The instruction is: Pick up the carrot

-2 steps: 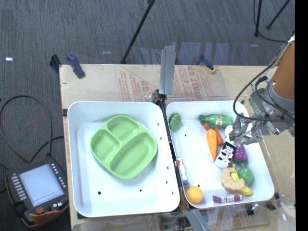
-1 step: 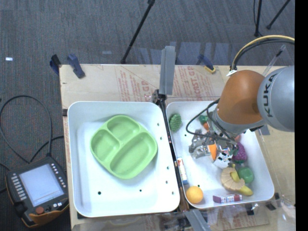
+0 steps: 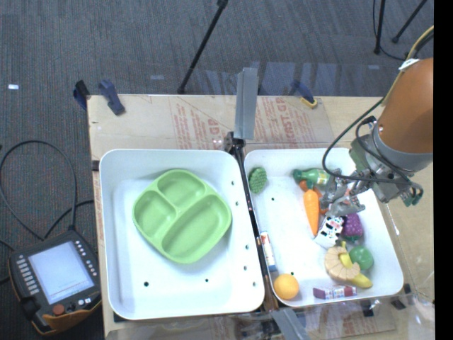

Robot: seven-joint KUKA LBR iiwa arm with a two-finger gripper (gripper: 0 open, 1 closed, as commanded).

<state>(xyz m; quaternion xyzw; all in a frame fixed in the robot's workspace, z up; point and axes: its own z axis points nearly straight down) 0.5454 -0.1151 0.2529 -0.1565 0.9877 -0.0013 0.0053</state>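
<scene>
Two shallow white bins sit side by side; the right bin holds the long orange carrot, lying lengthwise beside a black-and-white toy cow. The gripper hovers just right of the carrot; whether it is parted or closed, I cannot tell.

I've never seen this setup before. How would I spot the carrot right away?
Look in the right-hand white bin, the one crowded with toy food. Near its middle lies the carrot, just left of the robot's claw. It is the only long, pointed orange piece; the orange near the front edge is round.
</scene>
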